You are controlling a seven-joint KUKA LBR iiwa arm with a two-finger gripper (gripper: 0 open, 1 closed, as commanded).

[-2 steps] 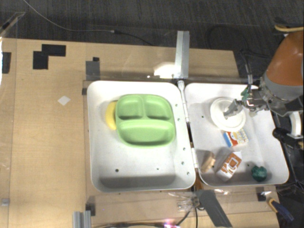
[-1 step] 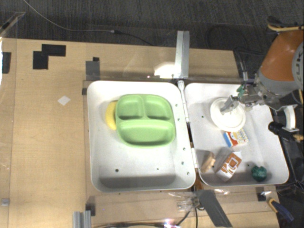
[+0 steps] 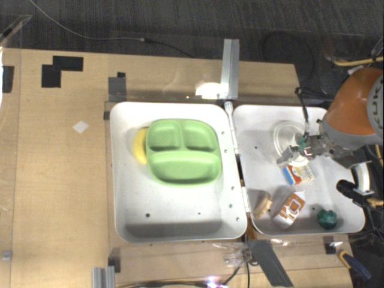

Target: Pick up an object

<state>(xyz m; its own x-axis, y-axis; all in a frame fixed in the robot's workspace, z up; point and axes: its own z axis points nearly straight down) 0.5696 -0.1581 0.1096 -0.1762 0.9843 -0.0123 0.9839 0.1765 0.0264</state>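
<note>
In the right bin (image 3: 258, 122) my gripper (image 3: 295, 152) hangs low over the middle, reaching in from the right. Just below it lies a small white, blue and red packet (image 3: 299, 174). A clear plastic cup (image 3: 287, 134) lies right behind the gripper. An orange and white carton (image 3: 290, 209) lies near the front wall, with a tan block (image 3: 262, 205) to its left and a dark green ball (image 3: 327, 218) at the front right. Nothing shows between the fingers.
The left bin (image 3: 174, 212) holds a green divided plate (image 3: 182, 149) with a yellow object (image 3: 139, 146) tucked under its left edge. A metal post (image 3: 230, 71) stands behind the wall between the bins. Black cables run along the right side.
</note>
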